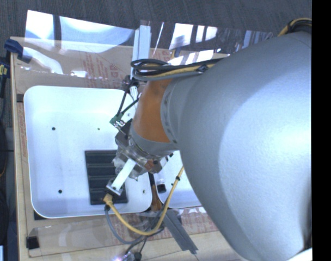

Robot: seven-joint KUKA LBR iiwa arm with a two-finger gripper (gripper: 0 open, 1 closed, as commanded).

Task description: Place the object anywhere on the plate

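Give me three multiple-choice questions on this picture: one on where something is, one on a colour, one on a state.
1. Where does the black ridged panel lie?
A) in the view's left bin
B) on the floor beside the bench
C) on top of the arm

2. What colour is the band above the arm's wrist?
A) green
B) orange
C) blue

3. How does the panel show?
A) standing on edge
B) fully uncovered
C) flat, its right side hidden under the arm

Answers: 1 A, it rests on that bin's white floor; 2 B, the band is orange against the grey shell; 3 C, the wrist overlaps the panel's right edge.
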